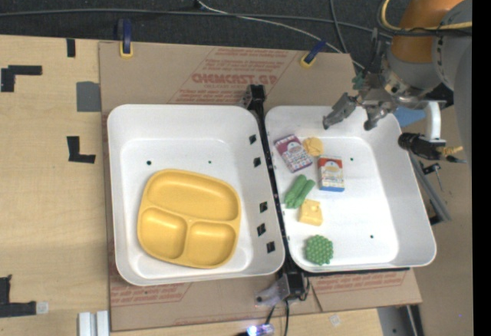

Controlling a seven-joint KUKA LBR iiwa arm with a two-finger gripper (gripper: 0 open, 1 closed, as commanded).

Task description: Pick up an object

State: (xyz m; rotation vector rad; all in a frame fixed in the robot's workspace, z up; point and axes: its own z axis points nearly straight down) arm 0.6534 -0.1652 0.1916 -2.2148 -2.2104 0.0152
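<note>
My gripper [351, 120] hangs over the far edge of the right bin [383, 238], its two dark fingers spread apart with nothing between them. Below and left of it lie several small items: a maroon packet [291, 152], a yellow piece [313, 146], a red and blue carton [331, 173], a green pea pod [298, 191], a yellow cheese wedge [311, 212] and a green round broccoli-like piece [318, 249]. None of them touches the gripper.
The left bin [126, 135] holds a yellow divided tray [189, 217]. A black divider with clips [265, 173] runs between the bins. The grey arm with its orange band [433, 4] fills the upper right. Cables cross the dark backdrop.
</note>
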